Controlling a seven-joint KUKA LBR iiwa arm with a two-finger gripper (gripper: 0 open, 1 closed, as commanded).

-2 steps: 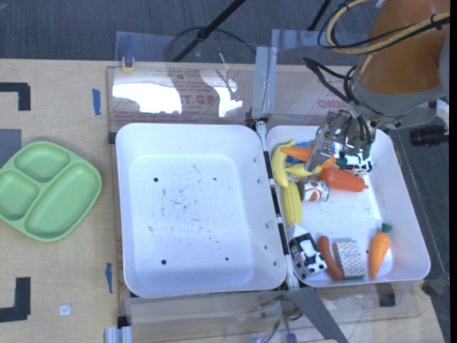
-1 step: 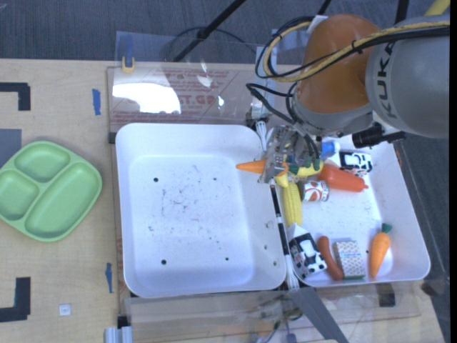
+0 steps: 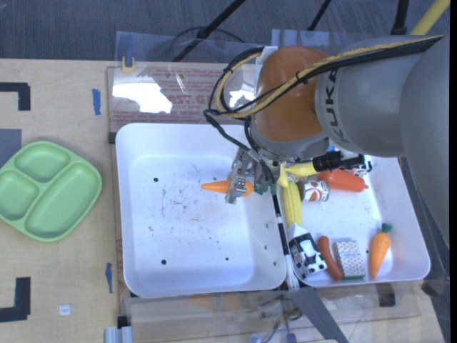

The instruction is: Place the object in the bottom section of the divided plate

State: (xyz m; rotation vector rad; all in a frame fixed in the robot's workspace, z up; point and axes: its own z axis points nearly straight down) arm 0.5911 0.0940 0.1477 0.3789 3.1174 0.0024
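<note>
The grey arm (image 3: 385, 98) fills the view's two o'clock; at nine o'clock a green divided plate (image 3: 48, 189) lies on the wooden bench (image 3: 57, 270), well apart from the bins; in the left bin (image 3: 186, 263) the gripper (image 3: 240, 186) seems closed on a small orange carrot (image 3: 216, 187), its tip pointing to nine o'clock; the right bin (image 3: 407, 213) holds yellow corn (image 3: 292, 200), a second carrot (image 3: 379, 251) and other toys.

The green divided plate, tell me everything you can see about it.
The green divided plate looks like pale green plastic, rounded, with three sections: two small ones at its upper left and one long one at its lower right. It lies flat on the wooden bench, left of the left white bin, apart from it.
</note>
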